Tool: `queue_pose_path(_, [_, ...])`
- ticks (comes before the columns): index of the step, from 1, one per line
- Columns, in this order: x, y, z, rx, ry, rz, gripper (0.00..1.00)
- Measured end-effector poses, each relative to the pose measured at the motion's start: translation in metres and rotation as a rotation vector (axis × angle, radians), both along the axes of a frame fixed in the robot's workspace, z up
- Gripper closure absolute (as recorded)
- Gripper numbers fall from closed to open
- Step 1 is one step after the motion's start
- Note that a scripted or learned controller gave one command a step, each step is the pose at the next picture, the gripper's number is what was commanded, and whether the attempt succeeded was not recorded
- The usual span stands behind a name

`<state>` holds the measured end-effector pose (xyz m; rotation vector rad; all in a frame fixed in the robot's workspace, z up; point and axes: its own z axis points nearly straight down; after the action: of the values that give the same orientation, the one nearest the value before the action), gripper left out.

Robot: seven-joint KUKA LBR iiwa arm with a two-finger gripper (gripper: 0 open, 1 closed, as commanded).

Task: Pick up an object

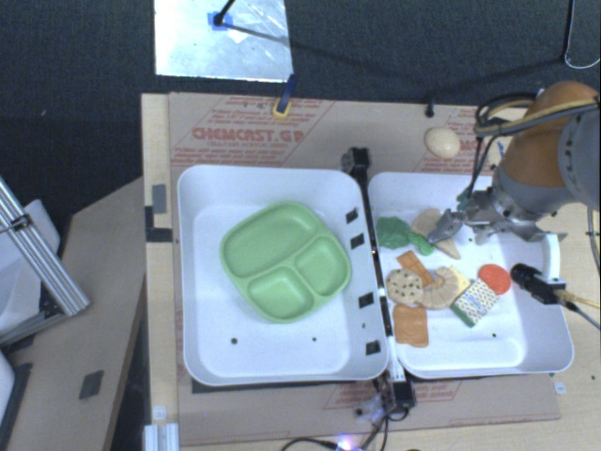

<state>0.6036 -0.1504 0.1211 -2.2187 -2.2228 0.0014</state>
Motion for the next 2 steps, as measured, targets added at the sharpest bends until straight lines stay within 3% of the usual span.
queue_pose_path(1, [0.001,0.0,-0.037,0.0,-0.002,-0.001,0.0])
queue_pose_path(2, [0.003,0.0,-0.023,0.0,-0.007,-0.001,1.0])
